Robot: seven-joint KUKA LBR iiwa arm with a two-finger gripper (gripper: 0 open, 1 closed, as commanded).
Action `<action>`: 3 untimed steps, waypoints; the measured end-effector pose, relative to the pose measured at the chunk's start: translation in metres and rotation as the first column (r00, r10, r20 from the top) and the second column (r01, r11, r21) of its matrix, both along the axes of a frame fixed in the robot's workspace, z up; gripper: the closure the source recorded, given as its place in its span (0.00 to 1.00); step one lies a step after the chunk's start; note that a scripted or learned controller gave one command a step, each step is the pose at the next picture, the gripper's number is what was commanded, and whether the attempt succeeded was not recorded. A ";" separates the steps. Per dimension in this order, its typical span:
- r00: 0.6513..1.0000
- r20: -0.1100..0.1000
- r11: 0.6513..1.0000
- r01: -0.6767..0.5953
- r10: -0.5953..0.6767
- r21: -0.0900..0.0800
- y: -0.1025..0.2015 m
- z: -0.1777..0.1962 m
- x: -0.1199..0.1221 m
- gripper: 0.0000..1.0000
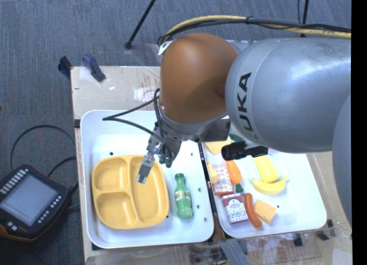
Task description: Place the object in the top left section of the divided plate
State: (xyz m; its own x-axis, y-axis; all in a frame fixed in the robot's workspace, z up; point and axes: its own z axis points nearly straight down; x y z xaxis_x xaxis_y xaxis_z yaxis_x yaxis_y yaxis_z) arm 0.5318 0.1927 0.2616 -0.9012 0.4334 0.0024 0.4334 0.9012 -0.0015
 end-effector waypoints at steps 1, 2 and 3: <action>1.000 0.001 1.000 0.003 -0.003 0.001 -0.001 0.010 0.001 1.00; 0.999 -0.010 0.999 -0.050 0.050 -0.004 0.053 -0.074 -0.049 1.00; 0.975 -0.005 0.975 -0.223 0.223 -0.001 0.050 -0.145 0.027 1.00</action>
